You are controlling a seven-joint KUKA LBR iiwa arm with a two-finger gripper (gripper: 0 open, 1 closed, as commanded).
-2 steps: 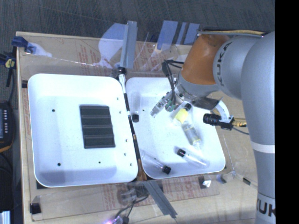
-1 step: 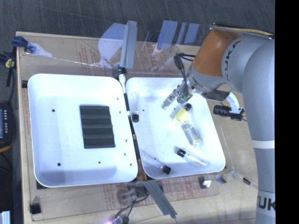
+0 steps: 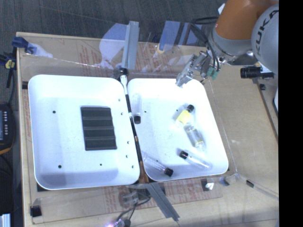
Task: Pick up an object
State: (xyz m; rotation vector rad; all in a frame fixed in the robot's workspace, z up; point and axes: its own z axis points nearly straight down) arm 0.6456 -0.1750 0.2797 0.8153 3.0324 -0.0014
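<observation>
Several small vials lie in the right bin (image 3: pixel 215 126), centre-right of frame | we judge the yellow vial (image 3: pixel 184 115) light, stiff, slippery: pinch mid-body | left bin (image 3: pixel 38 126) holds a dark ridged block (image 3: pixel 98 128) | gripper (image 3: pixel 185 77) at upper right, over the bin's rim, fingers spread, pinching nothing

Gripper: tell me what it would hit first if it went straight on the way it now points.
The gripper hangs over the right bin's top rim, fingers aimed down and left. Going straight on, it would probably meet bare bin floor first, short of the yellow vial. Depth is unclear from this slanted view.
</observation>
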